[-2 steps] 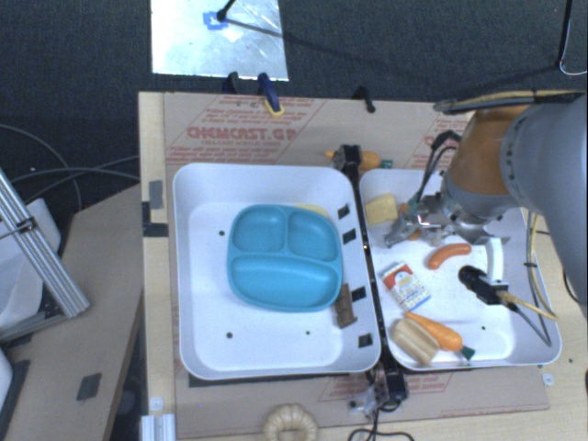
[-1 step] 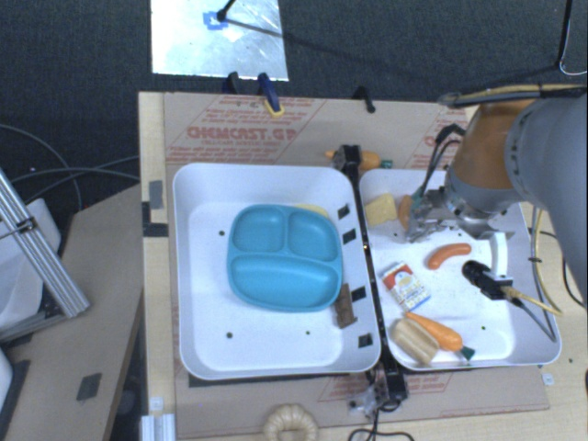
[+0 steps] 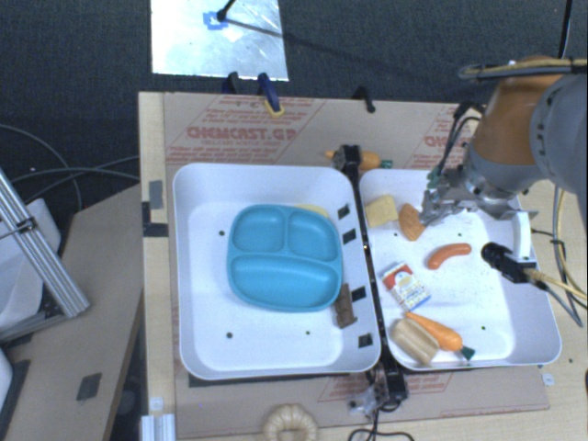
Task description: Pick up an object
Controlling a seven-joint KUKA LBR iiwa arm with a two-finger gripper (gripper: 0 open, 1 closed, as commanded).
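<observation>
I'm hanging over the right bin (image 3: 542, 338), gripper (image 3: 434, 205) low at its upper left. Whether it is spread or closed I cannot tell; it reads as one dark metal cluster from up here. Nothing shows clamped in it.

Closest target: the nugget (image 3: 410, 222), just beside the gripper tip, maybe touching. The cheese (image 3: 381, 211) sits right beside that, near the divider (image 3: 360, 237). That's my worry: crowded corner. Drop slightly off and I nudge the nugget into the cheese, or pinch both and lose both on the lift. Too far left and I clip the divider.

The sausage (image 3: 447, 255) lies apart, lower right, round and likely to roll. The carton (image 3: 405, 287), carrot (image 3: 439, 332) and bun (image 3: 414, 340) are further down. The blue tray (image 3: 283, 256) sits in the left bin (image 3: 197, 338), well away.
</observation>
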